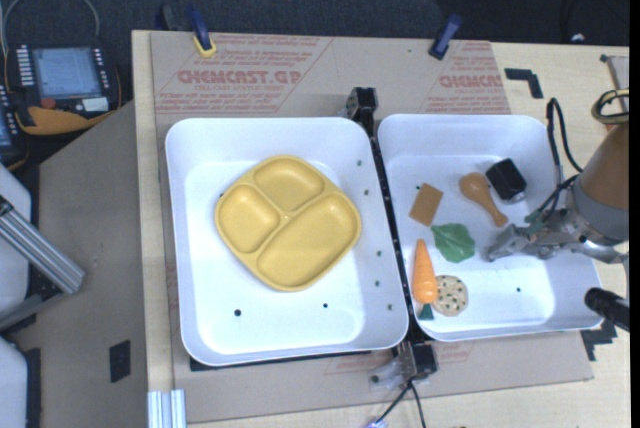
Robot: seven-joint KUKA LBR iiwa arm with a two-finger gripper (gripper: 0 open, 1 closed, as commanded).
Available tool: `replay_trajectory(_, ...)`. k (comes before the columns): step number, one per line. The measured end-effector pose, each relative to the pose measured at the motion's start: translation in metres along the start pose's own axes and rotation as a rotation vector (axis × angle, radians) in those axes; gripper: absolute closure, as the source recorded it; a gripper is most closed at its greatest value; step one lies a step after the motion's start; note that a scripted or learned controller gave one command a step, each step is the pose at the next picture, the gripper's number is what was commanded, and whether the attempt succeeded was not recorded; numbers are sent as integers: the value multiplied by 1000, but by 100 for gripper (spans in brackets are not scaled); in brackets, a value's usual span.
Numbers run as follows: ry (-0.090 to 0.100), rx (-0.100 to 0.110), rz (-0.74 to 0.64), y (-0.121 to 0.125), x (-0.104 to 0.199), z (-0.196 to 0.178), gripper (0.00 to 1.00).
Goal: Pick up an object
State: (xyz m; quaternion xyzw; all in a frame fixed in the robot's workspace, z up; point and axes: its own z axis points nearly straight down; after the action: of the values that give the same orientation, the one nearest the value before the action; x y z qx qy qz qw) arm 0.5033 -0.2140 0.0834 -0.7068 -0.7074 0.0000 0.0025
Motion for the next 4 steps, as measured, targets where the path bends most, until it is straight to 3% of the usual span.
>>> replay_trajectory(1, -3, -3, 0, 0, -1, -11, 100)
replay_trajectory(2, -7, -10, 0, 4, -2, -74, 100)
replay_trajectory(4, -7, -9, -1, 4, -3, -152, 100)
